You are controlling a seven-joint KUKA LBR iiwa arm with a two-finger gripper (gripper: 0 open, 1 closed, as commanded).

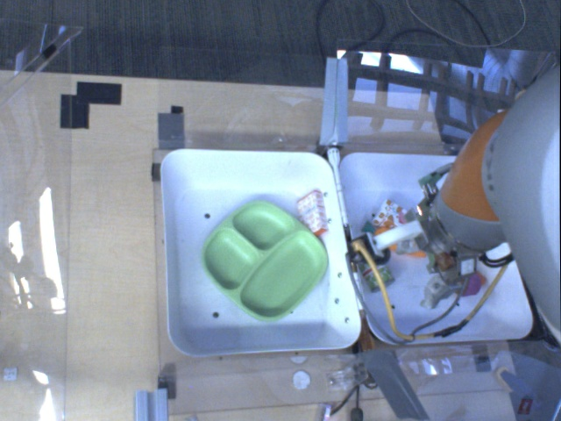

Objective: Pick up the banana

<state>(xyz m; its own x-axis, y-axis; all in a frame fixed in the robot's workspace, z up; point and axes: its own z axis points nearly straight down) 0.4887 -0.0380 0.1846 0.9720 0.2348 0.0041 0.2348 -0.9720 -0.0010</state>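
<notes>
The grey arm with its orange band reaches in from the right over the right-hand shallow white bin [372, 175]. Its end effector [437, 284] hangs low above the middle of that bin's floor. From this slanted view it cannot be told whether the end effector is wide or narrow, and nothing can be seen held in it.

Several small things lie around it in the right bin. A small colourful printed packet [387, 210] lies toward the far left part. A small orange thing [413, 254] is just beside the wrist, and a small purple thing [472, 281] lies close on the end effector's right. They are too small and too covered by the arm to tell whether any of them is the banana.

The left-hand shallow white bin [188, 202] on the pale wooden worktop [105, 253] holds a green three-compartment plastic plate [266, 259] near its middle. A small red-and-white wrapper [312, 210] lies by the plate's far right edge, close to the bin's right wall.
</notes>
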